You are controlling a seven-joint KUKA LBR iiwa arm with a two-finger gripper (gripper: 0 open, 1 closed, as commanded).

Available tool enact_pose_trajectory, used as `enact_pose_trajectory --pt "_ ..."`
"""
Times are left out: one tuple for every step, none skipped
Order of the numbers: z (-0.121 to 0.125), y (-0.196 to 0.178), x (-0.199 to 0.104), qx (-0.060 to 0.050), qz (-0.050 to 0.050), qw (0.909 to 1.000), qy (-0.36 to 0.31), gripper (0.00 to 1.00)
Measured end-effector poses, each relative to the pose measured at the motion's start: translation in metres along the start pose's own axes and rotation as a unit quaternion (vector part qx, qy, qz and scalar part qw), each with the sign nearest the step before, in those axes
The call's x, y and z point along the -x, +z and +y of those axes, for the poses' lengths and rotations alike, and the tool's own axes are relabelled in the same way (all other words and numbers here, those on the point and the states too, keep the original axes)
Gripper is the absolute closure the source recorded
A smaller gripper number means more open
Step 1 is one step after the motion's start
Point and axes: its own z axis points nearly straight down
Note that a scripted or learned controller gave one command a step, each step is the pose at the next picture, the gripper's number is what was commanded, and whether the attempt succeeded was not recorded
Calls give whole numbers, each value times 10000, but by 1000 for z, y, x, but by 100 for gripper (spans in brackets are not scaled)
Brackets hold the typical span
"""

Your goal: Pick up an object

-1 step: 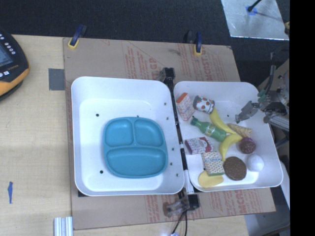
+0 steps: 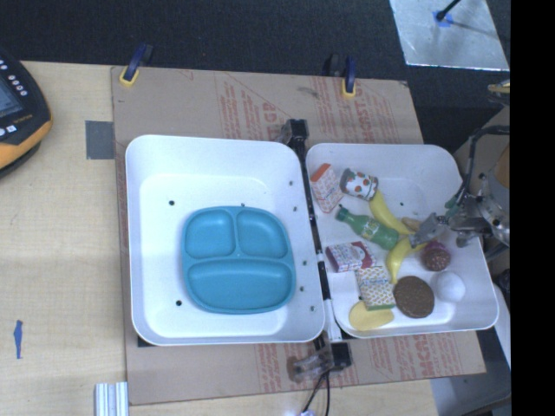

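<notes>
Clutter as the main hazard. Far off to the left of the gripper (image 2: 440, 225), in the left bin (image 2: 147, 232), blue divided plate (image 2: 238, 260), well clear of any trouble. Nearer, still left of it, small carton (image 2: 325, 187), can (image 2: 358, 183), green bottle (image 2: 368, 227), red packet (image 2: 349, 255) and patterned box (image 2: 375, 286), packed close in the right bin (image 2: 473, 319): likely to get nudged or pinched two at a time. Just left of the gripper, two bananas (image 2: 388, 215), one touching the bottle; curved, prone to roll out of a squeeze. Just beside it toward the view's bottom, dark red ball (image 2: 435, 256), probable target, round and apt to squirt sideways toward the brown disc (image 2: 414, 296) or white ball (image 2: 448, 286) nearby. Gripper itself low over that bin's right side, near the wall: risk of scraping the rim. Open or closed, impossible to tell; nothing visibly held.
</notes>
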Motion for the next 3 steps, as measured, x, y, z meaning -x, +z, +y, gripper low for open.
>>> enact_pose_trajectory --pt "23 60 -51 21 10 10000 -38 0" --pt "23 46 -47 30 -6 10000 -23 100" --pt "54 -49 -130 87 -1 10000 -47 100"
